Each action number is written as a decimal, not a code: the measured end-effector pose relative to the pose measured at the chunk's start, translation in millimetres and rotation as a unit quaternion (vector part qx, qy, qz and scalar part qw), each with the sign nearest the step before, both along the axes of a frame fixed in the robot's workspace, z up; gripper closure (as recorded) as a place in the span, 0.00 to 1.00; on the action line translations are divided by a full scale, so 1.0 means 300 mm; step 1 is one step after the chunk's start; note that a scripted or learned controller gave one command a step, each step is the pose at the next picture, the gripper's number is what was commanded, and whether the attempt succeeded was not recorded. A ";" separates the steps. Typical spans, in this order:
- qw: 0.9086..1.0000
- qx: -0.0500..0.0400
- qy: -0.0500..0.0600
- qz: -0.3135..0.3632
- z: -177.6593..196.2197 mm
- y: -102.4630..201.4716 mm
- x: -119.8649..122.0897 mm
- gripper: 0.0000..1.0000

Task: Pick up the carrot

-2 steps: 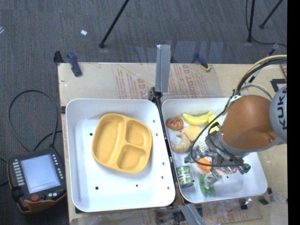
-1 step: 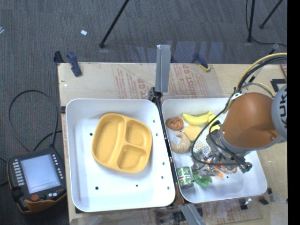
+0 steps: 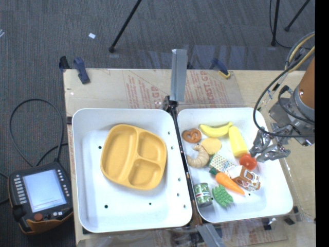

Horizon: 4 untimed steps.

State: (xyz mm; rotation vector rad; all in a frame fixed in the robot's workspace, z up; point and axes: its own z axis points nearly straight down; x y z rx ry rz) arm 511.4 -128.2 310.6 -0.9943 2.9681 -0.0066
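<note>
The carrot, orange with a green top end, lies slanted in the right bin, near its front middle. My gripper hovers over the right part of that bin, up and to the right of the carrot and just right of a red tomato. Its fingers stand open with nothing between them. It is well apart from the carrot.
Around the carrot lie a green can, a green leafy toy, a patterned box and a small carton. Farther back are a banana, yellow block, pretzel and croissant. The left bin holds a yellow divided plate.
</note>
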 end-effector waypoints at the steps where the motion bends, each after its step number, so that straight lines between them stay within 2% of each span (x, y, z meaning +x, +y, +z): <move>1: 1.000 0.002 0.005 -0.001 -0.017 -0.001 -0.005 0.00; 2: 1.000 0.003 0.010 0.004 -0.350 0.098 -0.051 0.00; 3: 0.998 0.002 0.007 0.057 -0.750 0.055 -0.064 0.00; 4: 0.998 0.003 0.008 0.060 -0.721 0.068 -0.061 1.00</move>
